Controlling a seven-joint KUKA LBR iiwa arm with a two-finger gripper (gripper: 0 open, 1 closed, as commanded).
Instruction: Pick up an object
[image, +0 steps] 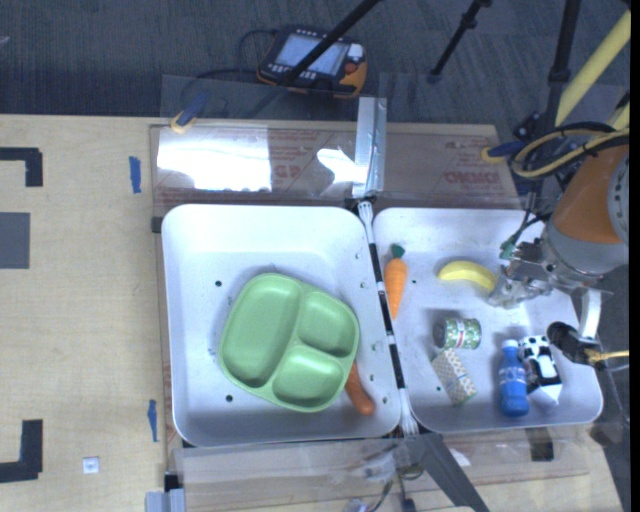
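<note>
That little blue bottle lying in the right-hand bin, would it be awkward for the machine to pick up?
Probably a bit. The blue bottle lies on its side and looks round, so a nudge might roll it. It seems small and likely light. A black-and-white toy sits right against it, which could crowd the hand.

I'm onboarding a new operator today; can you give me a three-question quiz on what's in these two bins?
1. True or false: the green divided plate lies in the left bin.
2. Which item lies nearest the end effector? A) banana B) blue bottle C) small can
3. Fill in: the carrot lies in the right bin, beside the ____ between the bins.

Key: 1 true; 2 A; 3 divider
</note>
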